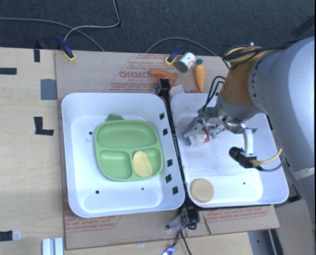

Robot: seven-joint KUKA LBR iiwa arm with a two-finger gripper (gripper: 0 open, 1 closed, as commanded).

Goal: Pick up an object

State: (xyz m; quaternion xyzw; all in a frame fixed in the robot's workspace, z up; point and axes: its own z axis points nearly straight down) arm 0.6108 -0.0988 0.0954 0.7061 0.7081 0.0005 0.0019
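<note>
You see a tan worktop [19, 105] under dark carpet, bearing two white bins. The grey arm [285, 100] reaches from your right over the right bin [227, 190]. The left bin [80, 190] holds a green divided plate [127, 142] with a yellow oval piece [142, 164] in its lower right compartment, long axis running near to far. In the right bin, the pincer [203, 129] hangs over a small white, blue and red object [196, 137] lying roughly left to right; you cannot tell whether it is spread or pressed together. A round tan piece [202, 189] sits at the near left corner.
</note>
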